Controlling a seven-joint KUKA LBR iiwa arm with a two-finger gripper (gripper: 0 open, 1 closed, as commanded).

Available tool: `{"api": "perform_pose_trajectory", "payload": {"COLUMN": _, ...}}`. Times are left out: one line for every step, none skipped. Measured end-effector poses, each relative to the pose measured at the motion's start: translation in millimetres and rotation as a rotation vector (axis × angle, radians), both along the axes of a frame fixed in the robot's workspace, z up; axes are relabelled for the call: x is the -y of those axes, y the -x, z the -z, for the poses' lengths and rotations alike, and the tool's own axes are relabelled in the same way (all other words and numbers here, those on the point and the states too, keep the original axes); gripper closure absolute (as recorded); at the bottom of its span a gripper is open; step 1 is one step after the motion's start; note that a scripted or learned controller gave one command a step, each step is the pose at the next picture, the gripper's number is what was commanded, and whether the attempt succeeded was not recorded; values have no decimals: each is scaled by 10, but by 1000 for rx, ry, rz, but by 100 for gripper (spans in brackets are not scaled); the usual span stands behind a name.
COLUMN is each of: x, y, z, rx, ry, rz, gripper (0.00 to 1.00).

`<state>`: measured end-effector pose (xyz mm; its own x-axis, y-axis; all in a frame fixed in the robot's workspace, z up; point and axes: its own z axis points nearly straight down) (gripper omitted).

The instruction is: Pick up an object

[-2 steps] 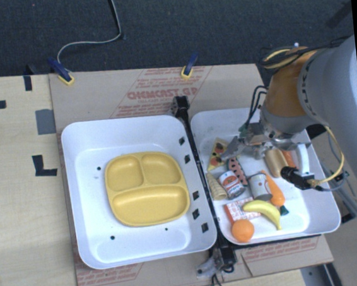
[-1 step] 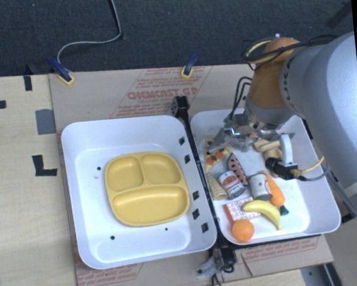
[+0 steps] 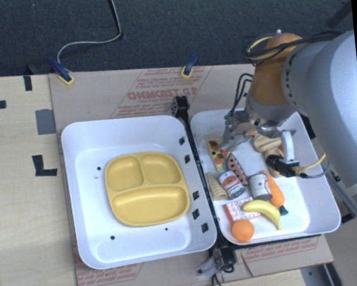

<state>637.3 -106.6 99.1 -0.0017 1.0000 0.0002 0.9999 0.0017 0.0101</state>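
My gripper [image 3: 230, 129] hangs over the back of the right bin [image 3: 319, 216], just above a pizza slice [image 3: 216, 153]. Nothing shows between its tips. In front of it lie a red patterned piece [image 3: 232, 163], two small cans [image 3: 231, 183] [image 3: 258, 185], a carrot [image 3: 276, 193], a banana [image 3: 262, 210], an orange [image 3: 242, 230] and a red-and-white packet [image 3: 231, 210]. A tan bread-like piece [image 3: 267, 142] sits beside the wrist, partly hidden by the arm.
The left bin [image 3: 81, 181] holds a yellow divided plate [image 3: 147, 188]. A black divider [image 3: 192, 163] runs between the bins. The grey arm [image 3: 331, 91] covers the right bin's back right corner. Cardboard lies under both bins.
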Motion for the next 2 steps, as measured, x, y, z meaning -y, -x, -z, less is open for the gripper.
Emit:
{"api": "perform_pose_trajectory", "payload": {"x": 0, "y": 2, "z": 3, "rx": -1, "ry": 0, "rz": 0, "gripper": 0}}
{"api": "perform_pose_trajectory", "payload": {"x": -2, "y": 4, "z": -90, "rx": -2, "ry": -1, "rz": 0, "gripper": 100}}
